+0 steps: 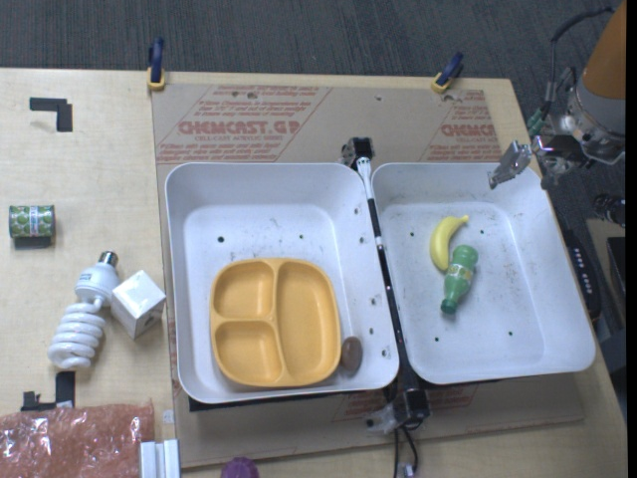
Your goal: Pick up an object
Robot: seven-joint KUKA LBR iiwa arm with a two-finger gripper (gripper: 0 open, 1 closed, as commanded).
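Gripper (518, 162) hovers at right bin (557, 342) rim, grasp state unreadable. Advice: centre over green bottle (458, 279), straddling its narrow width, clear of banana (445, 240).

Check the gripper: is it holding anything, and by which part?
Nothing is held. The gripper hangs above the right bin's top right corner, away from the banana and green bottle.
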